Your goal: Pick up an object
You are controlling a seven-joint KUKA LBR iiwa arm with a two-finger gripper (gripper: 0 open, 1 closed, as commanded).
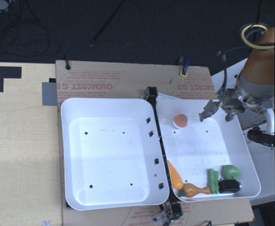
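Gripper [217, 109] fingers spread wide and holding nothing, you hover over the right bin's [250, 159] far edge, with the nearest pick, the round orange-and-white object [180, 121], just left of you.

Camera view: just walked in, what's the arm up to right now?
The grey KUKA arm's two-finger gripper hovers over the far right edge of the right white bin, fingers spread and nothing between them. Nothing is picked yet. A round orange-pink object lies alone in that bin's far part. Along its near edge sit an orange carrot-shaped toy, a tan gourd-shaped toy, green pieces and a black object. The left white bin sits alongside.
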